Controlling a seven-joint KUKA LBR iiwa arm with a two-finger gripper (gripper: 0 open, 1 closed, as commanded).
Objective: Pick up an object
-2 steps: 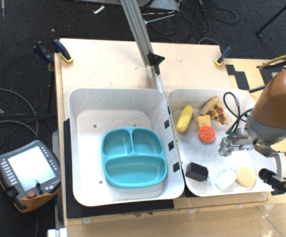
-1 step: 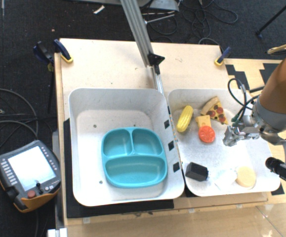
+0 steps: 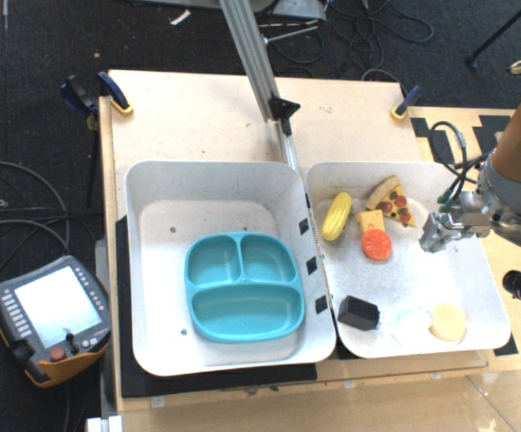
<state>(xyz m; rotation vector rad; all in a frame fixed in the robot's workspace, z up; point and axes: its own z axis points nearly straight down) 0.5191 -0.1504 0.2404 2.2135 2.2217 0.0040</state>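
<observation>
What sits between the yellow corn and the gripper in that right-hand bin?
In the camera view, a pizza slice and a red tomato slice lie between the corn and the gripper.

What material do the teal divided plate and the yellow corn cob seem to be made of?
The teal divided plate looks like moulded plastic with a smooth, slightly glossy finish: one even colour and soft rounded ridges between its three compartments. The yellow corn cob is probably a plastic toy: uniform bright yellow, faintly shiny, though its texture is too small to confirm.
</observation>
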